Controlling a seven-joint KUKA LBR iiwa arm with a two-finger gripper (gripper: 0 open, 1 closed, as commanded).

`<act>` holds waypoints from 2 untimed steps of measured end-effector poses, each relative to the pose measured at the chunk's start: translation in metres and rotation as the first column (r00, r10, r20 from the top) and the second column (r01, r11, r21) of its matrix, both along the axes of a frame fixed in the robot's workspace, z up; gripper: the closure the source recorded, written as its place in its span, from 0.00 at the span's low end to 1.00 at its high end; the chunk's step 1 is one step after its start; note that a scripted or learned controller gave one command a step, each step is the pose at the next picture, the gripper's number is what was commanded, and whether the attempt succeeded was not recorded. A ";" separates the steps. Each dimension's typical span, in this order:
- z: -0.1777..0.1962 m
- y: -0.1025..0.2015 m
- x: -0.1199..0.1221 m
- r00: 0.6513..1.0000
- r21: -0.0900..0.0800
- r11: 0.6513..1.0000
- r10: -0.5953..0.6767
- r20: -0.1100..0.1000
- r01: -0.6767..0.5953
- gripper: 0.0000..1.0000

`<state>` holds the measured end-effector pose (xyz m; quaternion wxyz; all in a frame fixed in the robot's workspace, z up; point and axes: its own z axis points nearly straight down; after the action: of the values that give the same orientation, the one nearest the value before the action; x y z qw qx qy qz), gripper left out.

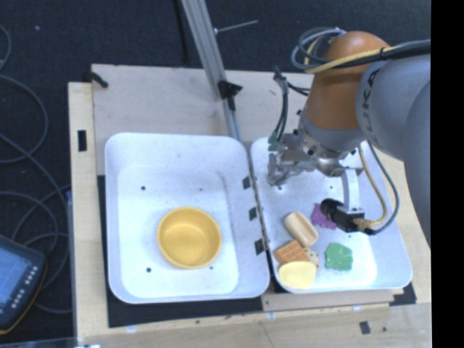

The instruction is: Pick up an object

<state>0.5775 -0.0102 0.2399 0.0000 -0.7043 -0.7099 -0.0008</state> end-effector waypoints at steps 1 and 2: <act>0.004 0.055 0.010 1.000 0.001 1.000 0.001 0.000 -0.001 1.00; -0.006 0.097 0.033 1.000 -0.001 1.000 -0.002 0.000 0.002 1.00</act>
<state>0.6106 0.0869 0.2338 -0.0005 -0.7048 -0.7094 -0.0005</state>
